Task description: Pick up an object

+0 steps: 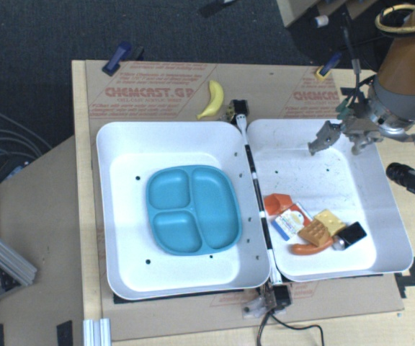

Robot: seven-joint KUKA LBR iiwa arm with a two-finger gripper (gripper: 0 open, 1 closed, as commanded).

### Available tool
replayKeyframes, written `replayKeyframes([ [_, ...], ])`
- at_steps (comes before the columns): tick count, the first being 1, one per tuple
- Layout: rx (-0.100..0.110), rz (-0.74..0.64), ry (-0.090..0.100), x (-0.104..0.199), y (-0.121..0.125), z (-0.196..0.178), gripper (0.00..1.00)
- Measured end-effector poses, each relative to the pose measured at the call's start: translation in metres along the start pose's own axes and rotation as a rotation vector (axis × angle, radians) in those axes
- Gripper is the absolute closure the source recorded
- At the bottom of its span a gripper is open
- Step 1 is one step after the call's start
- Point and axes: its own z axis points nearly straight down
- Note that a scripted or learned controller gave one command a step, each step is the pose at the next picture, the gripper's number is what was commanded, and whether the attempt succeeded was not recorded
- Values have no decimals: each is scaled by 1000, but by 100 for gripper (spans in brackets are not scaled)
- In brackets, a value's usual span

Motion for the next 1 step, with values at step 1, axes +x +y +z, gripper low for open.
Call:
replayKeyframes([
  [1,-1,-1,0,32,7,135,0],
])
